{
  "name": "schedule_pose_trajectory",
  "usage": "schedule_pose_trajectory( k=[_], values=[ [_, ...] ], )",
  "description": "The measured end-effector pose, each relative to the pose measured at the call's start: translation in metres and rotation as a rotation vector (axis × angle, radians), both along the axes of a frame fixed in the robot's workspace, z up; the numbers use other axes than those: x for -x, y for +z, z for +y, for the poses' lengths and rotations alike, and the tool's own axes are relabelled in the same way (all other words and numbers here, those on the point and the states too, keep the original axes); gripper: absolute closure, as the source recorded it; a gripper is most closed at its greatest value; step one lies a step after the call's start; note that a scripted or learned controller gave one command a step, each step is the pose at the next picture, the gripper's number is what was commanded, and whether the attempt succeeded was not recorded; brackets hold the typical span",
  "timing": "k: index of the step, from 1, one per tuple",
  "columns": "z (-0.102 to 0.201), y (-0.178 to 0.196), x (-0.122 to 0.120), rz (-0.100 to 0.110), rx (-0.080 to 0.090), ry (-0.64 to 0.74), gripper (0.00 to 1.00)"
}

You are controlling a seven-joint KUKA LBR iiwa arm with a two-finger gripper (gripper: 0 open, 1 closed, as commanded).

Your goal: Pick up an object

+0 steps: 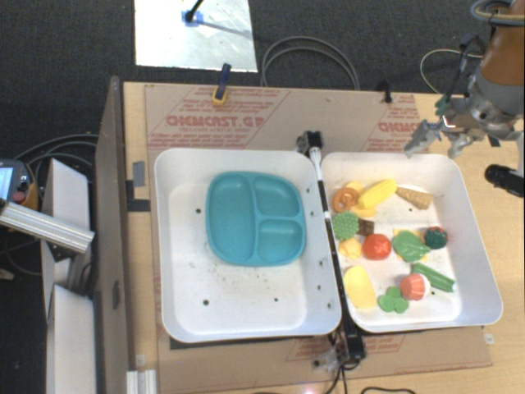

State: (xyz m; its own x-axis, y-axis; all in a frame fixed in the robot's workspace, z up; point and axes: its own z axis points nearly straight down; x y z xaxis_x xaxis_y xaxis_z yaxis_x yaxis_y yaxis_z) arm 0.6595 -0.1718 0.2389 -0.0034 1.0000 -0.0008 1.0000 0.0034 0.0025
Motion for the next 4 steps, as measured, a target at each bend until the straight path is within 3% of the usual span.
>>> schedule_pose_trajectory(
  k=[1, 2, 3, 4],
  values=[
    [0.052, -0.097, 0.016, 0.008, -0.004, 0.005, 0.00],
    [0.052, -0.150, 0.067, 0.004, -0.002, -0.004, 0.00],
    [0.058, -0.155, 0.009, 0.014, -0.002, 0.000, 0.00],
    [0.026, -0.153, -0.010, -0.003, 0.001, -0.003, 0.00]
  ],
)
